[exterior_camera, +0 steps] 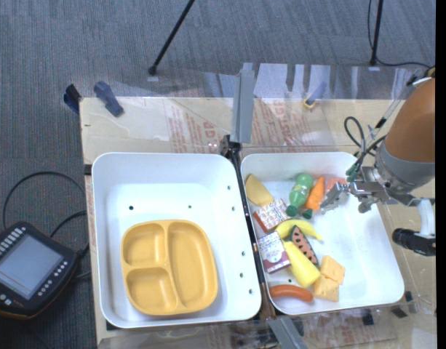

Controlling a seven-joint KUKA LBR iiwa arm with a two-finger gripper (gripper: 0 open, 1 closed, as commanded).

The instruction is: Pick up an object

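Observation:
The right white bin point(368, 267) holds a heap of toy food along its left half. In it lie an orange carrot point(316, 193), a green piece point(301, 187), a yellow wedge point(257, 190), a banana point(299, 227), a watermelon slice point(305, 244), two red-and-white packets point(270, 213), a yellow block point(301, 265), orange crackers point(329, 270) and a red sausage point(290, 292). My gripper point(334, 196) reaches in from the right, just right of the carrot, over the bin's upper middle. Nothing shows held in it.
The left white bin point(135, 180) carries a yellow divided plate point(168, 266). A grey upright post point(242, 107) stands behind the gap between the bins. A teach pendant point(26, 264) lies on the floor at the left. Cables hang by the arm's wrist point(361, 140).

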